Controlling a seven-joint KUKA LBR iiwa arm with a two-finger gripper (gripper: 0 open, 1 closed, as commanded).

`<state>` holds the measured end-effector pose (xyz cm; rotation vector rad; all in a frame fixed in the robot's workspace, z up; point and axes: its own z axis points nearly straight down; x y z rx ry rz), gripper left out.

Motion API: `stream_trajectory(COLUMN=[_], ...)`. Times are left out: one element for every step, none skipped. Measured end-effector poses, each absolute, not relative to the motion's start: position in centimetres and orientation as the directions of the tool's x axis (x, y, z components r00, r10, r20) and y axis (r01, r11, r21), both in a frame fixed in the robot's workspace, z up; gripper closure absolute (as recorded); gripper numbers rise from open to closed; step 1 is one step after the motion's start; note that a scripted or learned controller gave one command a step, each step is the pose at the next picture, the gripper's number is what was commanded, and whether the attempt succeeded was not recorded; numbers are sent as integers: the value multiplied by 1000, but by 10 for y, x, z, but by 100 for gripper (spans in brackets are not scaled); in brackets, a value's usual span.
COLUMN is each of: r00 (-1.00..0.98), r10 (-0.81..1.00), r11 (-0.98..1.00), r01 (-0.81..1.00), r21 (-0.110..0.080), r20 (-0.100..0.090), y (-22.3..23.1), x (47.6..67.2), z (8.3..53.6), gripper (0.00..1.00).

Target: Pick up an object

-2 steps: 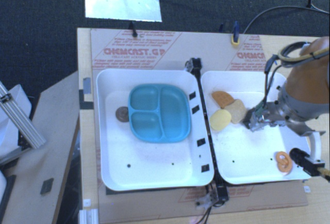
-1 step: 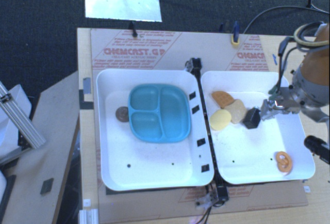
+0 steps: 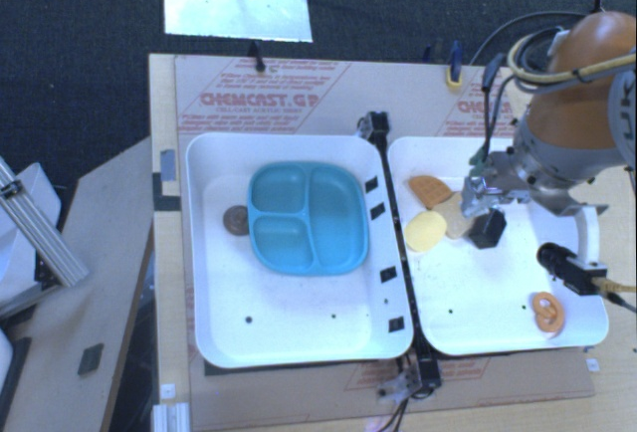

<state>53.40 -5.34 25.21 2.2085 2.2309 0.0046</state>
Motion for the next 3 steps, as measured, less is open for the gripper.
stream_trajectory(r00=[-11, -11, -9], r10=[1000, 1000, 1000], r11=[11, 11, 9], r01=[1000, 1000, 1000], r21=[4, 3, 4], r20=[2, 2, 1], y=[2, 56, 107], x=[562, 581, 614], z=[254, 252, 236], gripper=[100, 100, 100])
